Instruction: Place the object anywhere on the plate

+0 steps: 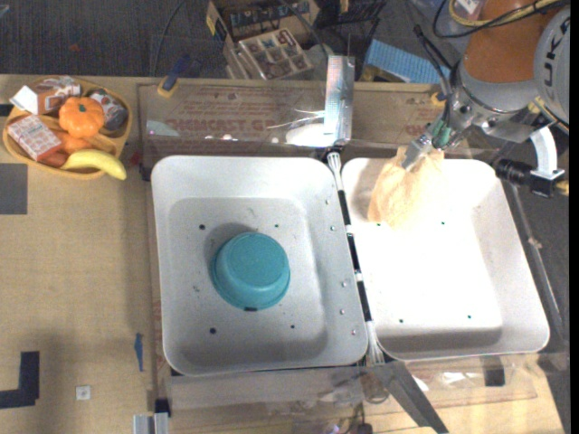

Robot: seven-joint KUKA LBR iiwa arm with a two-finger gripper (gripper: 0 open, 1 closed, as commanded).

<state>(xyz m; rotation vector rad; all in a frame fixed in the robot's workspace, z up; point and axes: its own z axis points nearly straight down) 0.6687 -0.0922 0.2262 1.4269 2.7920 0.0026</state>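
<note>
Grey arm (534, 70) w/ orange band, black cables looped over it, metal tool (432, 143) w/ green bits

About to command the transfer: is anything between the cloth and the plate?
Only the two bins' adjoining rims lie between the cloth in the right bin and the plate in the left bin. Nothing rests on the plate.
</note>
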